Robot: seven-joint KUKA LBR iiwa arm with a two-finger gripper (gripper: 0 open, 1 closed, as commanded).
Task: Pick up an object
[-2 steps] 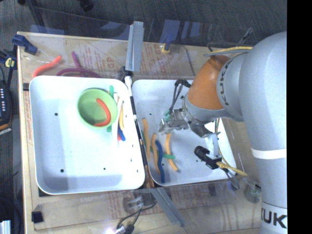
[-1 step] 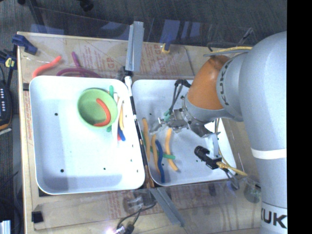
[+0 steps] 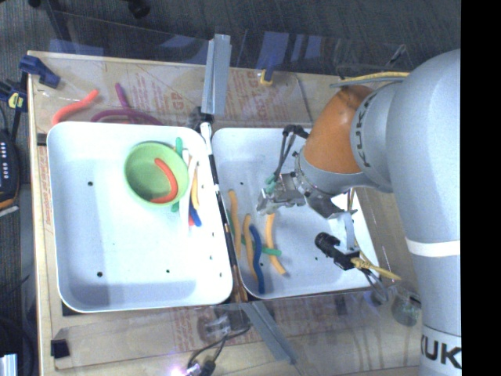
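My gripper [image 3: 270,200] hangs low over the middle of the right bin [image 3: 313,280], reaching in from the right. Just below and left of it lie several thin sticks: an orange stick [image 3: 232,210], another orange stick [image 3: 246,235], a blue stick [image 3: 256,263], and a yellow-orange stick [image 3: 273,241] crossed by a small green piece [image 3: 271,251]. The top of the yellow-orange stick lies closest to the gripper. Nothing can be seen held in it.
In the left bin [image 3: 102,280] a green bowl [image 3: 145,171] holds a red curved piece [image 3: 166,180]. Green, yellow and blue sticks [image 3: 194,190] lie by that bin's right wall. Behind the bins lie an orange tool [image 3: 74,106] and a purple hose [image 3: 125,117].
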